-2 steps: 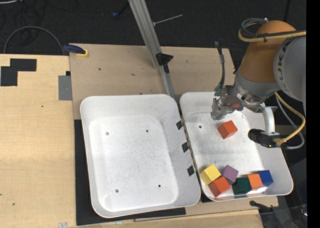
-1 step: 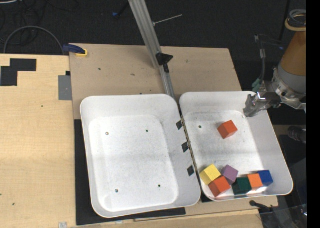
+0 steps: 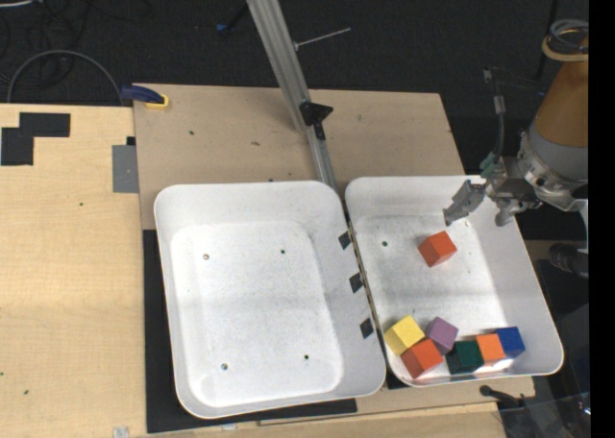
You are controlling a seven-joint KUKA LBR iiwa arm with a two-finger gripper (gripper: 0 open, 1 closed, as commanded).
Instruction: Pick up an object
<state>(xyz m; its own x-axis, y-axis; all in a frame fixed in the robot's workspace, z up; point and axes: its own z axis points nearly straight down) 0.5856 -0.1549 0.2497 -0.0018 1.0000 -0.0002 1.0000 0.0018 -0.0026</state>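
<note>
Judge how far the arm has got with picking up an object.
Done: the two-finger gripper hangs over the right-hand white bin, above and right of the lone orange-red cube. In hand: nothing seen between its fingers. Left: descend, grasp and lift a cube; the rest sit clustered at the bin's near edge.

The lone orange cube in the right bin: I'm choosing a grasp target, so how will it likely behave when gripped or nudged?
The orange cube looks rigid, with flat faces, so it should probably slide, not roll, when nudged. It seems small and likely light. Standing apart from the cluster of cubes in the right bin, it gives the end effector room around it.
</note>
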